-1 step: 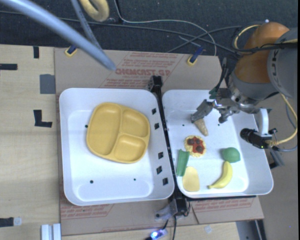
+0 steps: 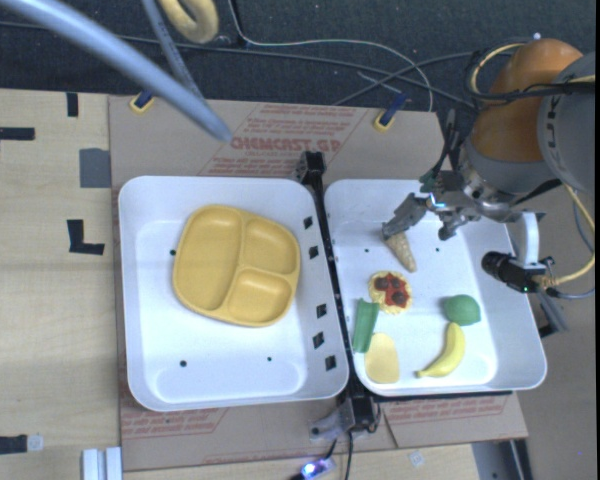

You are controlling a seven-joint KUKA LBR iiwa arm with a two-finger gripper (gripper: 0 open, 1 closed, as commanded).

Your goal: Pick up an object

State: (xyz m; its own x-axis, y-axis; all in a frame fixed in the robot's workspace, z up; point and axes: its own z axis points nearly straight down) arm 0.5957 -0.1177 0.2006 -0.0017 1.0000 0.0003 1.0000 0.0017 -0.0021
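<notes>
My gripper (image 2: 421,228) hovers over the back of the right bin (image 2: 510,368), its two fingers spread wide with nothing between them. Just below its left fingertip (image 2: 394,227) lies a tan cone-shaped piece (image 2: 405,253). Further forward in the same bin are a round red and yellow pizza-like piece (image 2: 390,290), a green pepper strip (image 2: 364,326), a pale yellow pear-like piece (image 2: 382,358), a banana (image 2: 445,353) and a green lump (image 2: 462,309).
The left bin (image 2: 150,358) holds a yellow divided plate (image 2: 235,265). A black divider (image 2: 325,268) runs between the bins. A grey rod (image 2: 110,48) crosses the upper left, and cables trail behind the bins.
</notes>
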